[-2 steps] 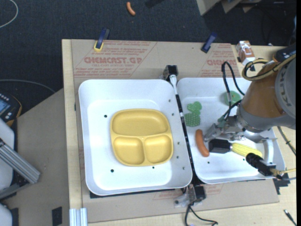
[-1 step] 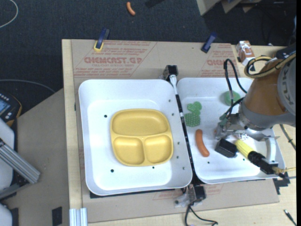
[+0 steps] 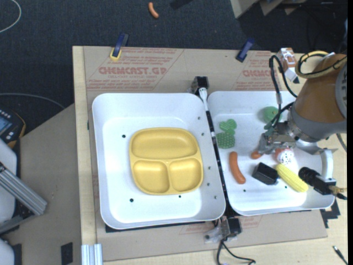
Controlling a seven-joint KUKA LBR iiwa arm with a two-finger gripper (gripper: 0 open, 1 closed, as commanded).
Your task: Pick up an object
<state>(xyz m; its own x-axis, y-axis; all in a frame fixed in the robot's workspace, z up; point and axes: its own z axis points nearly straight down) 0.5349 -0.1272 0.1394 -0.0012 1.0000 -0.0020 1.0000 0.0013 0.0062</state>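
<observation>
The yellow divided plate [image 3: 165,160] fills the middle of the left bin [image 3: 105,148] and serves as the landmark here; everything loose lies to its right, in the right bin [image 3: 248,203]. The arm [image 3: 320,104] hangs over that bin's far right side, and its gripper [image 3: 274,141] sits low among the items, well right of the plate.

Largest of the candidates is a yellow corn cob [image 3: 292,178], probably light, stiff plastic, rounded and apt to roll; best taken across its middle. A black block [image 3: 265,173] lies just left of it, flat-sided and likely easy to pinch. The orange sausage [image 3: 237,167], nearest the plate, looks smooth and slippery, so across its narrow width. Two green leafy pieces [image 3: 226,132] lie above it, seemingly soft or knobbly. A small white spotted ball [image 3: 285,158] sits right under the gripper.

Whether the gripper's jaws stand apart or together I cannot tell; the wrist covers them. A green item [image 3: 269,114] behind the gripper is partly hidden.
</observation>
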